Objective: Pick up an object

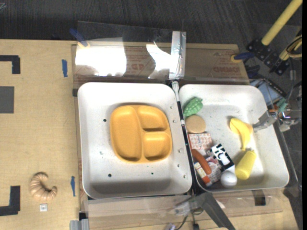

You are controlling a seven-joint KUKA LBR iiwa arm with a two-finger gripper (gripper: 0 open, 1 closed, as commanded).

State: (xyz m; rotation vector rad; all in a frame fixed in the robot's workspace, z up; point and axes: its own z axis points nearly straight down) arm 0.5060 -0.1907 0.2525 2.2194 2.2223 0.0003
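Right now the end effector (265, 122) sits at the right bin's (216, 94) 3 o'clock rim; its state I cannot tell. The curved banana (241, 131) beside it may roll away.

One fixed camera above the bench (38, 109), angled down, both bins (91, 128) visible

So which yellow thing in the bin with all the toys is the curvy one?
The banana. It bends like a hook, near the middle of the right bin. The other yellow thing there, the yellow bottle, is straight and chunky, lying closer to the bin's front edge.
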